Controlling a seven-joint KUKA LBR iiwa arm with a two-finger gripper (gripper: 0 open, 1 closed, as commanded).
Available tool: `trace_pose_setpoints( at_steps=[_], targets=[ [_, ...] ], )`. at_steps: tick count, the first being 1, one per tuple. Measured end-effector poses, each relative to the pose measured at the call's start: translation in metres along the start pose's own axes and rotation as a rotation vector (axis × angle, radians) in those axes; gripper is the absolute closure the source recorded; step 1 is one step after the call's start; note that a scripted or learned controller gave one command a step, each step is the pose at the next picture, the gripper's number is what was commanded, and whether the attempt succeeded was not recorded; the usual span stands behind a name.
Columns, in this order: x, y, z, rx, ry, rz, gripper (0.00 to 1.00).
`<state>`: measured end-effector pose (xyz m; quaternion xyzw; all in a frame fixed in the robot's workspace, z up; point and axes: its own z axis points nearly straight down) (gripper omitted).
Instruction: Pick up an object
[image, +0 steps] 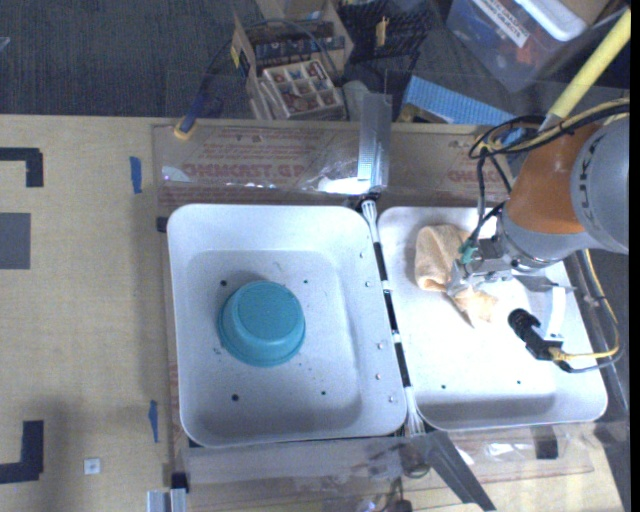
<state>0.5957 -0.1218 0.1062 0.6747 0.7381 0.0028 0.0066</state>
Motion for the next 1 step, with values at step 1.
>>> trace_pose_setpoints(
  at_steps=[1],
  targets=[
    [0.0680,0.0324,-0.0790,0.011,0.006,-0.109,1.00]
  ],
)
